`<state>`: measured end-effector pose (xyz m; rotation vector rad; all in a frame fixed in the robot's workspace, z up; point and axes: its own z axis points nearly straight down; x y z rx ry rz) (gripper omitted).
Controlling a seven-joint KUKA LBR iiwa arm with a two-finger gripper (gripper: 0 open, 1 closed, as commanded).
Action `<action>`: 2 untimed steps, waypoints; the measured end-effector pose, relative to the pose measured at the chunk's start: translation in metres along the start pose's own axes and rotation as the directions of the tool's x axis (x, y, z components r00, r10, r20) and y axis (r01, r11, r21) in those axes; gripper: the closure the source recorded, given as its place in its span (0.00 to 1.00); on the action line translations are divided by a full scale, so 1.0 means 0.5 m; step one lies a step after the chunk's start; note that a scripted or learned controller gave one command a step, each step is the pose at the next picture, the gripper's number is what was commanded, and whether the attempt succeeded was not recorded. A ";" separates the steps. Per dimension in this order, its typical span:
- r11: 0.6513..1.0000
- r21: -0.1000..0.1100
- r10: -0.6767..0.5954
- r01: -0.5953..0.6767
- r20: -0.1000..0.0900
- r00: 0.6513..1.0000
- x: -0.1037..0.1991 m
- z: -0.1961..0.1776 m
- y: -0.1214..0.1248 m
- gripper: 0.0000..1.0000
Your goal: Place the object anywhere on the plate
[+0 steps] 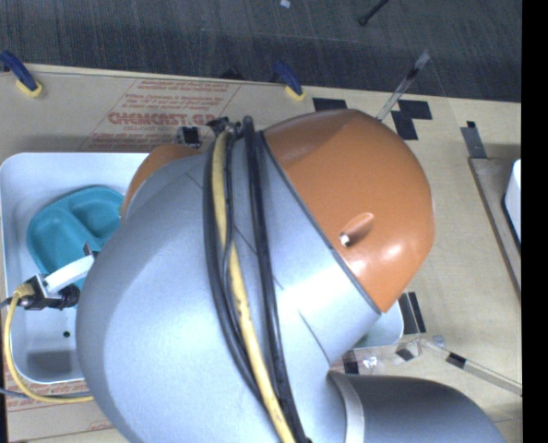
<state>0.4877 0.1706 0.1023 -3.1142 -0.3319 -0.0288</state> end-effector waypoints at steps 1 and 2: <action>1.000 0.000 -0.012 0.012 -0.003 1.000 0.005 -0.024 0.000 1.00; 0.984 0.003 -0.177 0.177 0.025 0.984 -0.050 -0.184 0.221 1.00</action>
